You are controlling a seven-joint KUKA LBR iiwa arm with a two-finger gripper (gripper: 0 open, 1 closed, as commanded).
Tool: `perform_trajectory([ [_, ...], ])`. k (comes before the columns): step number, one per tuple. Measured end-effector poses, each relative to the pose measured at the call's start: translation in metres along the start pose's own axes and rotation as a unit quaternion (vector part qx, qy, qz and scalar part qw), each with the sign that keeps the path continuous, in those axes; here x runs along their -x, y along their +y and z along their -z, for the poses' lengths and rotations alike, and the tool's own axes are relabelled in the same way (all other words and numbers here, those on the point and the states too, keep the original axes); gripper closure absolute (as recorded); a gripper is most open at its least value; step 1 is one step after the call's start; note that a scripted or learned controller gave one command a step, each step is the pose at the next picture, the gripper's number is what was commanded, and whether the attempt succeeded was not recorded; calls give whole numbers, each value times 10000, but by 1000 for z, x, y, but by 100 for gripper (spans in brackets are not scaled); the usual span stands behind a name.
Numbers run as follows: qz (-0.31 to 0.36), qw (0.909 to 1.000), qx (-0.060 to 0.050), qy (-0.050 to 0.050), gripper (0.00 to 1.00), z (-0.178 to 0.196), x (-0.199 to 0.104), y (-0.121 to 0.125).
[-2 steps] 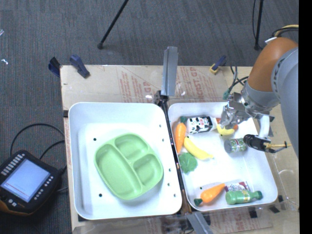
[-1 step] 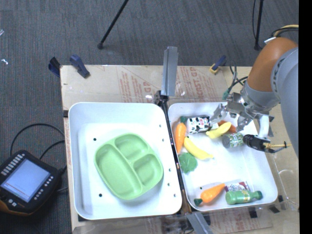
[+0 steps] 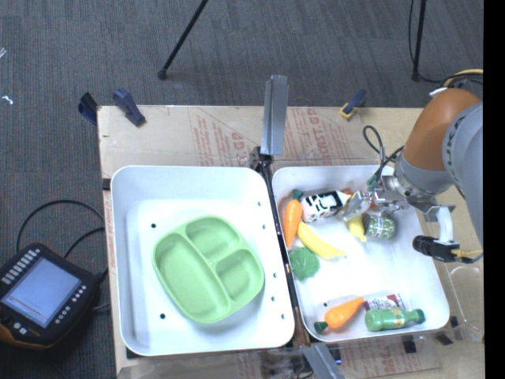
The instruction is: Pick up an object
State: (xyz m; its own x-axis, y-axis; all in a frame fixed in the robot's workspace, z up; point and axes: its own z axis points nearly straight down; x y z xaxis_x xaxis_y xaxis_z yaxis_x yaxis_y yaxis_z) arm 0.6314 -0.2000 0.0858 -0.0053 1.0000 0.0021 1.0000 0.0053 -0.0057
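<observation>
A small green jar [image 3: 380,227] sits right of the banana [image 3: 319,241], under the end effector [image 3: 371,212]; its grip state is unreadable, nothing lifted yet.

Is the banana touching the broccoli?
Touching. The camera view shows the banana lying with its lower edge against the top of the broccoli, no gap.

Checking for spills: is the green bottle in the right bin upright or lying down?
Lying down: the green bottle rests on its side near the right bin's front edge, beside a carrot.
</observation>
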Motion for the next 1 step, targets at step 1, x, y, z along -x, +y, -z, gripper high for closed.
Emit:
perform_trajectory([
  [1, 33, 10000, -23, 10, 100, 8, -3, 0],
])
